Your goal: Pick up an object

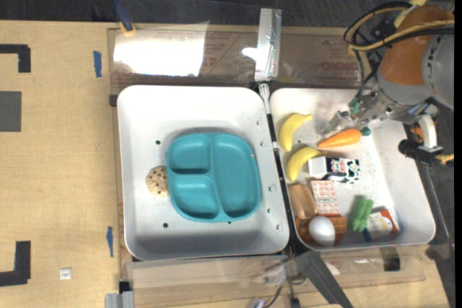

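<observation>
The two-finger gripper (359,110) is hovering by the orange plastic carrot (339,138); jaw state, I cannot tell. Ideally it's centring across the carrot's narrow width.

The gripper (355,112) hung over the far part of the right bin (404,177), just above the carrot (339,139). Two bananas (296,144) lay left of the gripper. Nearer the camera than the gripper lay a cow-patterned carton (338,168), a white egg (322,229) and a green item (359,215). Well left of it, the left bin (137,155) held a teal divided plate (214,175) and a cookie (157,180).
</observation>
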